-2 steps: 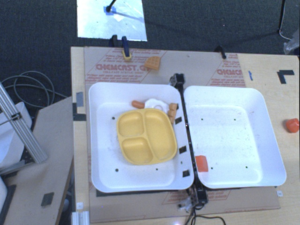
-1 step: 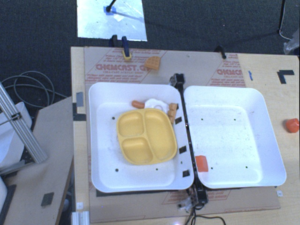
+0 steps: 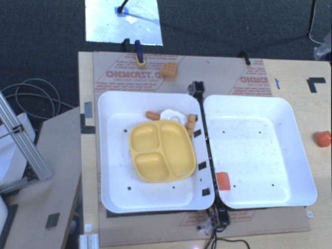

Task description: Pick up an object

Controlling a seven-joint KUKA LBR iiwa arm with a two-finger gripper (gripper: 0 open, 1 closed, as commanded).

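A yellow divided plate (image 3: pixel 162 152) with three compartments lies flat in the middle of the left bin (image 3: pixel 111 139), the largest thing there to pick. Just behind it, toward the bin's far wall, lie a small orange sausage-shaped piece (image 3: pixel 153 115) and a white object (image 3: pixel 173 116), possibly a little cup or lid, partly tucked behind the plate's rim. A small tan piece (image 3: pixel 191 122) rests by the bin's right wall, near the plate's far right corner. In the right bin (image 3: pixel 290 154) a red-orange block (image 3: pixel 223 180) sits alone by the near left corner. How wide the pincer stands, or whether it has hold of anything, cannot be told. On the bench, a tan waffle-like piece (image 3: pixel 168 69) lies behind the left bin, and an orange object (image 3: pixel 323 138) lies right of the right bin.
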